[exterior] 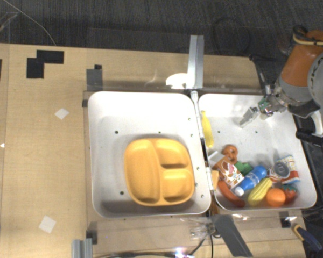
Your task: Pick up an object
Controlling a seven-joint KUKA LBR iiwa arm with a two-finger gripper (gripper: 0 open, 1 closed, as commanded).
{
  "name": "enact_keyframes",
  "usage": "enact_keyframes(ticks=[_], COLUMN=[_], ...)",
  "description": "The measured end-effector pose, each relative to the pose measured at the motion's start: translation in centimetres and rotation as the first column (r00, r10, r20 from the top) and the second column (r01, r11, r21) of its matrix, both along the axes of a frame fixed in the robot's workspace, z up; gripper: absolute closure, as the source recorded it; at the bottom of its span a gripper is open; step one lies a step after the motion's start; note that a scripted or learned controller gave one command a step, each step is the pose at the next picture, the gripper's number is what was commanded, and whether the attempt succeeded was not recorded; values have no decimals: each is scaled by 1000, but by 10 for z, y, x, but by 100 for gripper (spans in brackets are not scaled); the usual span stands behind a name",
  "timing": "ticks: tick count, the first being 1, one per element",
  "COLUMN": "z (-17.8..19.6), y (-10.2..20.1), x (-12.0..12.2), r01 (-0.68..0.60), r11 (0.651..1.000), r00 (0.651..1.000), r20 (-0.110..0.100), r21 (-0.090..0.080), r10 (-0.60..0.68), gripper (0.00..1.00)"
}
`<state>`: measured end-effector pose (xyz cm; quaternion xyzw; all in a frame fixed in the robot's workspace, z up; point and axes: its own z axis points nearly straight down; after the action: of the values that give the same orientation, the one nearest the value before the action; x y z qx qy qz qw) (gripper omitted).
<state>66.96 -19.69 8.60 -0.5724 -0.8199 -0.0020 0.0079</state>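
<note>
Toys (255, 181) heaped in right bin (307, 160) near corner; gripper (251, 115) above them, open, empty; yellow tray (159, 171) left.

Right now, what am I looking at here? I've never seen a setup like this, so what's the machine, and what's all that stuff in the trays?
You're looking down from one camera fixed above a bench. The grey-and-orange robot arm reaches in from the right; its tool hangs over the right bin, with nothing seen in it. The left bin holds a yellow divided plate. The right bin holds a banana along its left wall and a pile of toy food near the front. The job is picking up one object.
</note>
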Motion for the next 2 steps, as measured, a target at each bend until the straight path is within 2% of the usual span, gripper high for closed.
enact_keyframes(ticks=[1,2], z=[1,34], y=[-1,-3], x=[3,2], r01=[413,652], r11=[911,758], r00=[911,758], r20=[10,18], r21=[-4,-9], r10=[-413,-652], gripper=[0,0])
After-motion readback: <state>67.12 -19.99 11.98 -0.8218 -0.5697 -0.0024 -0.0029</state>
